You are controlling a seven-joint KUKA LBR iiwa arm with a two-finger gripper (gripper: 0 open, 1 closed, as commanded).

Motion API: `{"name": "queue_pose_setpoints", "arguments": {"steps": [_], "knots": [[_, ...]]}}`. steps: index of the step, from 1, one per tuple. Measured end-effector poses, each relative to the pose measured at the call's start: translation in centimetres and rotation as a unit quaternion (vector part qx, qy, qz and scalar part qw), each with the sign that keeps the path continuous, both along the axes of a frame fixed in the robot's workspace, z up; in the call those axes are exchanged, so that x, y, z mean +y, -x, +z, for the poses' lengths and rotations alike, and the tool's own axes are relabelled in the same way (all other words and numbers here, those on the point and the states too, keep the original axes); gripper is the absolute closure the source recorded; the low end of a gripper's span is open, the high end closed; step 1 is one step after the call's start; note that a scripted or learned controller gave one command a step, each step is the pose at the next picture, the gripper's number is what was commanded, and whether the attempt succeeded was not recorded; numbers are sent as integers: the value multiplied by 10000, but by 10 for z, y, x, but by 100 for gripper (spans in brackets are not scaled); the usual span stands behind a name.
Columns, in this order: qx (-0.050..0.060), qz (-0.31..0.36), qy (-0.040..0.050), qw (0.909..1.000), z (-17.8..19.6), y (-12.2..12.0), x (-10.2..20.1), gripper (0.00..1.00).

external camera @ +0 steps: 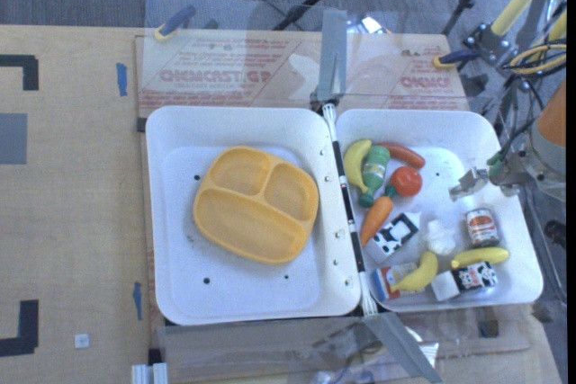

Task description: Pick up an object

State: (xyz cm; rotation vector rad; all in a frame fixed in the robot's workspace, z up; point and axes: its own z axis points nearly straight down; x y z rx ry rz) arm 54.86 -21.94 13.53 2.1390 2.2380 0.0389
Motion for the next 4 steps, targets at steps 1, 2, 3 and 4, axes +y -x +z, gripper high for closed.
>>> {"name": "queue_pose_setpoints", "arguments": {"steps": [1,2,3,4], "knots": [[-12,-11,3,10000,0,0,0,0],[-36,1,29,10000,-2,-2,2,0],[-43,-45,29,10000,-2,-2,3,0],[-75,77,45,9999,-2,-4,4,0]]}}
